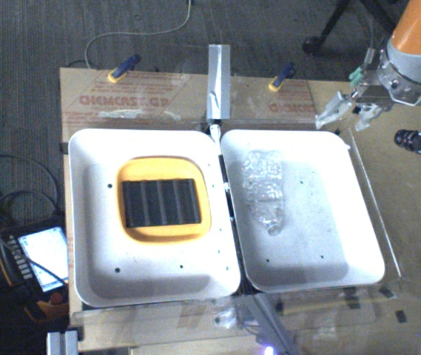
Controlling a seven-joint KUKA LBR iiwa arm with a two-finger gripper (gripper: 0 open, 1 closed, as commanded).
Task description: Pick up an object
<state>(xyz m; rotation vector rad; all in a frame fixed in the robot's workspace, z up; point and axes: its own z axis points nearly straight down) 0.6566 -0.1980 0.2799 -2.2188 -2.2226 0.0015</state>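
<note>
Above the far right corner of the right-hand shallow white bin (358, 198), the two-finger gripper (337, 113) is seen with fingers spread, nothing between them. A crumpled clear plastic bottle (263, 189) is lying in that bin. A yellow-rimmed rectangular tray with black slats (164, 200) is noted in the left-hand white bin (92, 220).

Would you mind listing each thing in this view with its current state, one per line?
Yellow tray with dark slats: lying flat in the left bin, untouched.
Clear plastic bottle: lying on its side in the right bin, crumpled-looking, untouched.
Tool: outside the right bin, above its far right corner, carrying nothing; I cannot tell whether it is open.
</note>
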